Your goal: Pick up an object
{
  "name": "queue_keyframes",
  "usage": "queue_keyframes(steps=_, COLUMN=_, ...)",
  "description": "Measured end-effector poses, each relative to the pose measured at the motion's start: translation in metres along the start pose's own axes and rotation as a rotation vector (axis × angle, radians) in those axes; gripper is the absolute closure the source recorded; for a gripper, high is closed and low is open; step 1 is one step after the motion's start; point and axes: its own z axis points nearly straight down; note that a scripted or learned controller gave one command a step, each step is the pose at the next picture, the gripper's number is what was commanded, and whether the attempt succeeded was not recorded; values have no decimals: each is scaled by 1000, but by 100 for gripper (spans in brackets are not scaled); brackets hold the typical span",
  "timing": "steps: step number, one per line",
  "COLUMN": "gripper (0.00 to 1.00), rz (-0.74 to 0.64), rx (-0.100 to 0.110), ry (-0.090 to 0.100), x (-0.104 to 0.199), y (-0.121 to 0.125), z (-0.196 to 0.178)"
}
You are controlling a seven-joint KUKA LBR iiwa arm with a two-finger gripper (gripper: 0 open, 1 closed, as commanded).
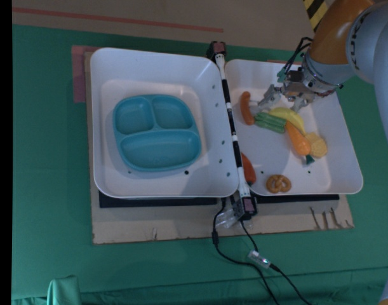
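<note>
The jaws [284, 98] are hovering spread and empty over the right bin [346, 170], just above the banana [289, 115] and green vegetable [270, 122]. These toys are lying crowded with the carrot [298, 141], so closing risks pinching two or slipping off.
</note>
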Motion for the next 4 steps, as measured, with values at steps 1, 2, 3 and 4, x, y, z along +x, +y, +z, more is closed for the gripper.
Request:
queue_keyframes(steps=1, gripper=100, rz=4, rx=-7, ry=-3, x=-2, y=1, z=-13)
queue_keyframes(steps=2, gripper=100, rz=1, rx=14, ry=3, x=-47, y=26, z=-60)
queue_keyframes(steps=3, gripper=0, rz=1, rx=14, ry=3, x=-47, y=26, z=-60)
queue_keyframes(steps=4, gripper=0, rz=0, rx=13, ry=3, x=-29, y=13, z=-4)
